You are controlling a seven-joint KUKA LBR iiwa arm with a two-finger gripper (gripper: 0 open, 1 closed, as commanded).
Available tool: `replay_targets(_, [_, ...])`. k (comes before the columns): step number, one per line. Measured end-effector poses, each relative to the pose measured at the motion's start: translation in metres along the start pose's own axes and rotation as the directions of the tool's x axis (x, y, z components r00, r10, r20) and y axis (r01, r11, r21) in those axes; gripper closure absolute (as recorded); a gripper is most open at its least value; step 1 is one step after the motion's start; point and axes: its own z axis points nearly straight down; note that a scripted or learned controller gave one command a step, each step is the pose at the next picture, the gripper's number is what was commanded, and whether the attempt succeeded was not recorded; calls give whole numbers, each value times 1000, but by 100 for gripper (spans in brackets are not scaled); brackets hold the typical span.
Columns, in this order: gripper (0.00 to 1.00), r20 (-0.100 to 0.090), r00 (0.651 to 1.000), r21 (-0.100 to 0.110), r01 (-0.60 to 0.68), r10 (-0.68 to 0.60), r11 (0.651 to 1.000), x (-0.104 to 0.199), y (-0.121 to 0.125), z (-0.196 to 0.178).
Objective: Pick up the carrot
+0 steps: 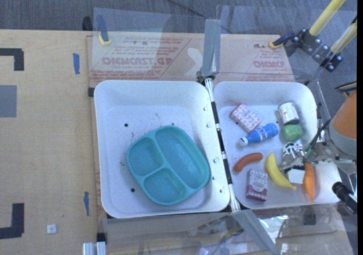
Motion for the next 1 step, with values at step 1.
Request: replay_targets(1, [100, 4, 1000, -6, -3, 3, 1000, -2, 2, -9])
